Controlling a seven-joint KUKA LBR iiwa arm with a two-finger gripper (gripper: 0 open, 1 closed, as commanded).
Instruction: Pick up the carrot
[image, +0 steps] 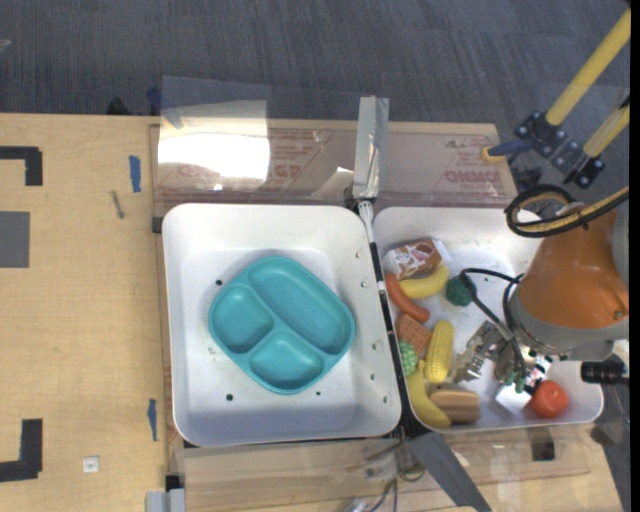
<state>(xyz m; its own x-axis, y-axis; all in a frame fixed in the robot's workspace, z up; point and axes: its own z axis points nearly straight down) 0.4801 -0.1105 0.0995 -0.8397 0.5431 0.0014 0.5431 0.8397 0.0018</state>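
Reach step: gripper low in right bin, finger state can't tell. Carrot lies left of it, beside corn. Next: shift left, align along carrot.

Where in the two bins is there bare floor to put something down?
Left bin: bare floor all around the teal plate, widest along the far and left walls. Right bin: crowded with the carrot, corn, bananas and tool; a bare strip remains along its far wall.
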